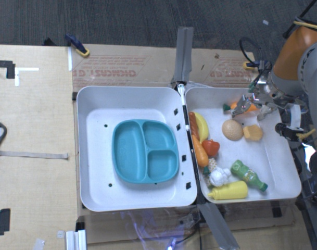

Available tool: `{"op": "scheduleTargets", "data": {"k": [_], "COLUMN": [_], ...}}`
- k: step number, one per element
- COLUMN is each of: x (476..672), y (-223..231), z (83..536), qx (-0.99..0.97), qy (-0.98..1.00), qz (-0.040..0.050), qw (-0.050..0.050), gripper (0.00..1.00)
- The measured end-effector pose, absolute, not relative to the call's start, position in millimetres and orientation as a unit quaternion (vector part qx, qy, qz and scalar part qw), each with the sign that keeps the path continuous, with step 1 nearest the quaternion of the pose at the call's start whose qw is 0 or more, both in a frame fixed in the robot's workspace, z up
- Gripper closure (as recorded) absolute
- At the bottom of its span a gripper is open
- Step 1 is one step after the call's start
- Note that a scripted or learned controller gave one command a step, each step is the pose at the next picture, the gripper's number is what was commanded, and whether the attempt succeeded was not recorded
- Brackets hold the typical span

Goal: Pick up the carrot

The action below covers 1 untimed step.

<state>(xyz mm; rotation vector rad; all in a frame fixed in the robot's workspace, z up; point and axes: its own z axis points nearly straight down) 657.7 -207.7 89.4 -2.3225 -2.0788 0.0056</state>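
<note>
The claw (248,106) hangs over the right bin's (283,184) far side, and I cannot tell its state. The carrot (198,149) lies well to its left and nearer, against the bin's left wall, long axis running near to far beside the banana (201,125).

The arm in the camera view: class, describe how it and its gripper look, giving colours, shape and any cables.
The arm is grey and rounded, with a broad orange band above the wrist. Black cables loop beside it. The gripper is a small assembly of metallic grey and black parts, with a yellow fitting near the cables.
</note>
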Motion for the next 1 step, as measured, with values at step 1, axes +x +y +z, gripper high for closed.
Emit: {"op": "scheduleTargets", "data": {"k": [1], "x": [658.6], "y": [-209.1], "z": [99.9], "qx": [-0.744], "qy": [-0.668], "qz": [0.0026], "qw": [0.008], "gripper": [1.00]}}
